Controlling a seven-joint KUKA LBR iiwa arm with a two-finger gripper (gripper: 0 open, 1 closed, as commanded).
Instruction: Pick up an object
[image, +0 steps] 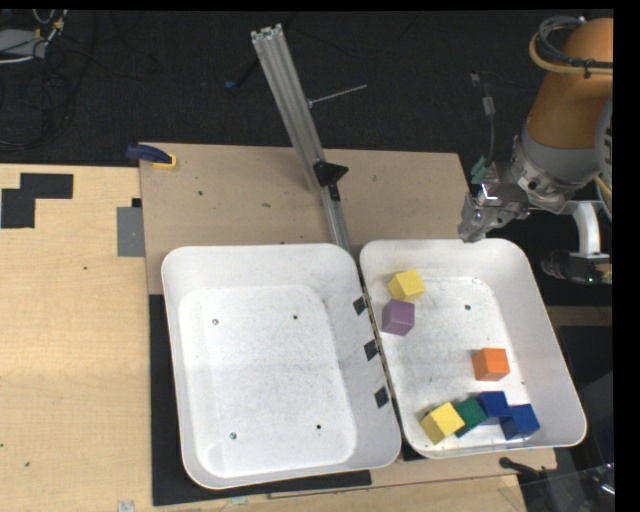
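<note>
The gripper (478, 226) is hovering over the far rim of the right bin (545, 320), its fingers too small and dark to tell whether they are spread or closed, nothing visible between them. Inside that bin seven blocks are lying: a yellow cube (406, 285) touching a purple cube (398, 317), an orange cube (490, 363), and a near-corner cluster of a yellow block (441, 421), one green block (470, 414) partly hidden, and two blue blocks (507, 414). The left bin (200, 275) is sitting beside it on the table (240, 200).
</note>
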